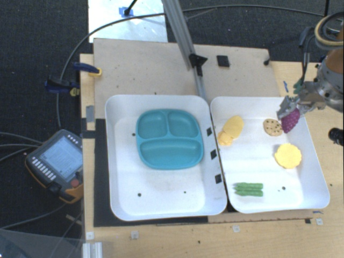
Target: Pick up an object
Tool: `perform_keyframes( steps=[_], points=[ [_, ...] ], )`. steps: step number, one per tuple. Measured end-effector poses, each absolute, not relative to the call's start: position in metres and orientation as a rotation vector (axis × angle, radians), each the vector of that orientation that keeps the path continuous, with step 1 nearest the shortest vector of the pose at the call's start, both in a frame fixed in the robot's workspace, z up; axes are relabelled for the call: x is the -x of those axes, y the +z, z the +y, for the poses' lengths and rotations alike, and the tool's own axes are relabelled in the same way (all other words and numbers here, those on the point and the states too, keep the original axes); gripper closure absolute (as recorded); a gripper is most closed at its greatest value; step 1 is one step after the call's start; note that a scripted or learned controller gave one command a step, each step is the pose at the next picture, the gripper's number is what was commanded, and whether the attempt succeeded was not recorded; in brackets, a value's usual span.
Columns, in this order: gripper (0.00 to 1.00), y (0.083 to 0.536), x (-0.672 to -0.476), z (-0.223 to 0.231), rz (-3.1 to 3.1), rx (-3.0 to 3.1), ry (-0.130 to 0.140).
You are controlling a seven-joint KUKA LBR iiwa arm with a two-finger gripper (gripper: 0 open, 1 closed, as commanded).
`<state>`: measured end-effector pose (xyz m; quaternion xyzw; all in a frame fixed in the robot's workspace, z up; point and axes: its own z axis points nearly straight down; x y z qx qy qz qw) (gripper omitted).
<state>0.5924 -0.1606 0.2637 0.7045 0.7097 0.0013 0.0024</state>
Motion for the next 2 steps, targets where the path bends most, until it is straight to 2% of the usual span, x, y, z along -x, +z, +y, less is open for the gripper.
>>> perform_keyframes(
  steps=[2],
  points=[
    [1.0,0.267,-0.603,-0.069,2.228,-2.212,0.003]
  ],
)
